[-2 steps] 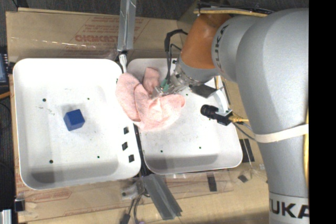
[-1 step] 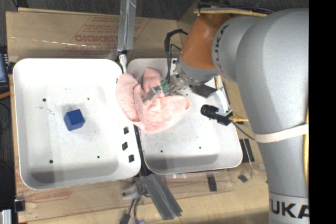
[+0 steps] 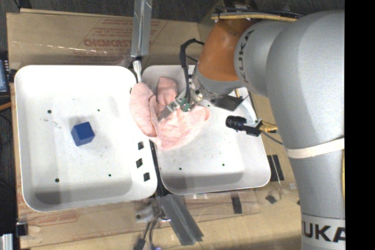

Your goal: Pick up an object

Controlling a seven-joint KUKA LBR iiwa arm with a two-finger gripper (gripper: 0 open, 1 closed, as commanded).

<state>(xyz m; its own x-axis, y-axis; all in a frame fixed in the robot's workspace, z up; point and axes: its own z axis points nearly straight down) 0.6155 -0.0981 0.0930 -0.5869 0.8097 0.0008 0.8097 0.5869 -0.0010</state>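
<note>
Looking down from the camera view: pink cloth (image 3: 167, 114) lies crumpled in the right bin (image 3: 234, 175), at its upper-left corner, with its left edge draped over the rim toward the left bin (image 3: 35, 126). Long axis runs roughly from upper left to lower right, with a folded lobe pointing up toward the bin's far wall. Gripper (image 3: 180, 106) sits down on the middle of the cloth, touching it; cannot tell whether it is apart or clamped on fabric. Grey arm with orange band (image 3: 220, 55) comes in from the right above the right bin. Left bin holds one blue cube (image 3: 82, 133), left of centre, well apart from the cloth. Both bins rest on the desk (image 3: 53, 38).
</note>
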